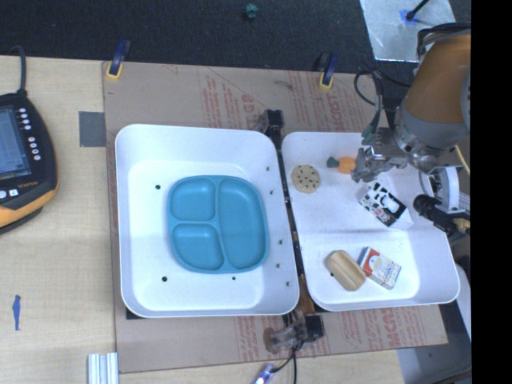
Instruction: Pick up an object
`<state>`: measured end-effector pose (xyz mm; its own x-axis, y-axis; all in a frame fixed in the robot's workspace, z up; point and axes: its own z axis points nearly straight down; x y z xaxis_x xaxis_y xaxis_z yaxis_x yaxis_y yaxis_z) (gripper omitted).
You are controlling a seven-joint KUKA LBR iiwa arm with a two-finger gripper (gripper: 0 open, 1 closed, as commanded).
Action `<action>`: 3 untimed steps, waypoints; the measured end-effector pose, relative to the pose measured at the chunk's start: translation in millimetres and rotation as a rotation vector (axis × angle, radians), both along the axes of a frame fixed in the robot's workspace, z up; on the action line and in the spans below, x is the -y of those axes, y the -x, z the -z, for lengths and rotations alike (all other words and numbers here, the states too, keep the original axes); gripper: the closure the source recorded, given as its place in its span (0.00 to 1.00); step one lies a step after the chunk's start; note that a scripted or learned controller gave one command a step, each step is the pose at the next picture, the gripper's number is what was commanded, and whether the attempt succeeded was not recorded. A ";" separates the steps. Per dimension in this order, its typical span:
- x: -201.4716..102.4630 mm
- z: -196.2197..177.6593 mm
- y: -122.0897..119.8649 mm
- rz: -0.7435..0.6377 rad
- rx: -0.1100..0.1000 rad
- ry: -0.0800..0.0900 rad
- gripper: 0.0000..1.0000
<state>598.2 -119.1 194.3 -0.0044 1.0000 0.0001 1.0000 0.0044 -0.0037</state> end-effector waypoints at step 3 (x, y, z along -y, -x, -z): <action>46.7 58.8 -57.8 0.001 0.000 -0.001 0.00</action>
<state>656.0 -165.9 135.5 -0.0032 1.0000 0.0008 1.0000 0.0032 -0.0038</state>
